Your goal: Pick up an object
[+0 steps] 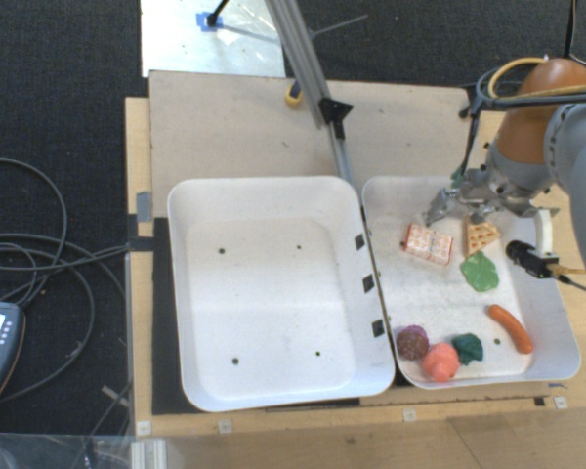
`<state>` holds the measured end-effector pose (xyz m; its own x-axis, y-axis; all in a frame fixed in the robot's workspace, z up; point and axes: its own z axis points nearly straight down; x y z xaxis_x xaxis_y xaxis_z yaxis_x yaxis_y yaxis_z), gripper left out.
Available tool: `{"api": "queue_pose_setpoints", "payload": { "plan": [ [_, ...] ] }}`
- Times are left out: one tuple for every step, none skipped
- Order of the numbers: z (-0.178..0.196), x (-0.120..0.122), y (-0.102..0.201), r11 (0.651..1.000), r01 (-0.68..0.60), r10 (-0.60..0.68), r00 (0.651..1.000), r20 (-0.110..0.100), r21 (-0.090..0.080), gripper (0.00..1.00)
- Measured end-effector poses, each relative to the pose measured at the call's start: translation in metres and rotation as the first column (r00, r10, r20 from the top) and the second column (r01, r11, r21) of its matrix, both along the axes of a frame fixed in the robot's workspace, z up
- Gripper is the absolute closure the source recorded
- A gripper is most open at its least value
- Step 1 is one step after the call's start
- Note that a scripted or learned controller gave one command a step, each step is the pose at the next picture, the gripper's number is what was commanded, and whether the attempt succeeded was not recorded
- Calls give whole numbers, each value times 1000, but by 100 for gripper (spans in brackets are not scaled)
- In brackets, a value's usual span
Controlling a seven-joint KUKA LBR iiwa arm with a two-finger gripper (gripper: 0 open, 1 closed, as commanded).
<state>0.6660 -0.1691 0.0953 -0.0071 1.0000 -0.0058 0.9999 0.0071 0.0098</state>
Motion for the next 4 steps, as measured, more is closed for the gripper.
{"api": "queue_pose_setpoints", "payload": {
  "plan": [
    [14, 3, 0, 1000, -3, 3, 1000, 8, 0, 100],
    [78, 7, 6, 1000, 0, 0, 1000, 0, 4, 100],
    [125, 9, 6, 1000, 1, -1, 1000, -3, 4, 100],
    [137, -15, 53, 1000, -2, 2, 1000, -8, 7, 100]
  ]
}}
